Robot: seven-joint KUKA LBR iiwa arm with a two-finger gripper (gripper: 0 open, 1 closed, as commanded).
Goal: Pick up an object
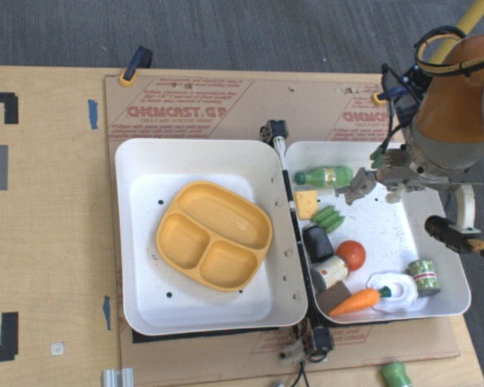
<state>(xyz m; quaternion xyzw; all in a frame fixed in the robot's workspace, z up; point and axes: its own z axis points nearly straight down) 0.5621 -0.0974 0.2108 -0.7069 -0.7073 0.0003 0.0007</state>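
Hand (381,185) above right bin — green bottle (326,176) just beside

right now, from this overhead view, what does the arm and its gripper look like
The arm is grey with a broad orange band above the wrist. Black cables loop along its upper side, and a yellow part runs toward the top right corner. The gripper is a small grey metal piece at the arm's end, over the right bin.

Camera: one, fixed above the bench (56,216), looking down at a slant.
Range: moderate (both bins fit whole).
Framing: left bin (137,240) left of the fingers (379,185); right bin (448,260) beneath them.
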